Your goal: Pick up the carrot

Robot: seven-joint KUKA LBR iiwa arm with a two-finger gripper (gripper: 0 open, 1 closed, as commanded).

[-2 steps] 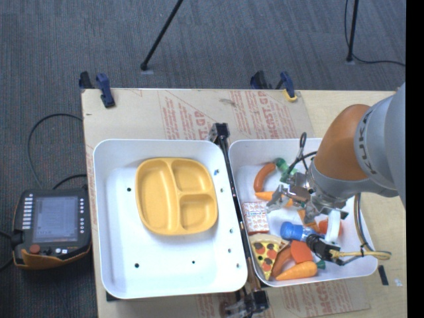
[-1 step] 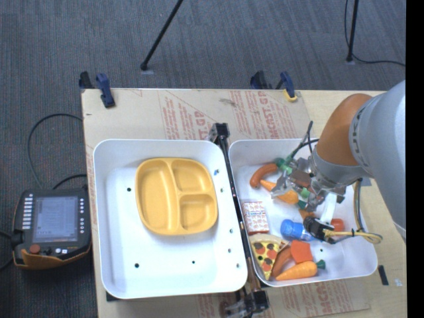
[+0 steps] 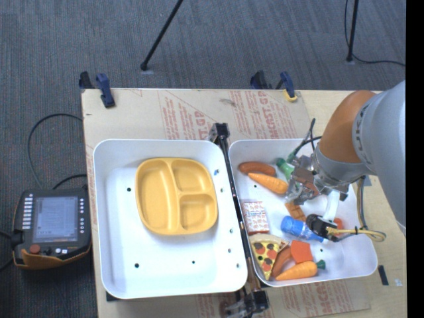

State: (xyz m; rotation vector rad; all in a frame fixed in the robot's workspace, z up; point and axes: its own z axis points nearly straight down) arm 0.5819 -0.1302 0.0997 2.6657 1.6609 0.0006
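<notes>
Carrot (front corner) lies ungrasped.

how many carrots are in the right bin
2. One carrot lies near the back of the right bin, just left of the tool; another carrot lies at the front edge beside the pizza slice. The arm may hide more.

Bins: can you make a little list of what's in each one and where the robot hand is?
left bin: yellow plate with three sections
right bin: two carrots, one upper, one lower; hot dog; pizza slice; blue bottle; snack packet
gripper: over the right bin, beside the upper carrot's thick end
carrot held: no, not seen between the fingers
</notes>
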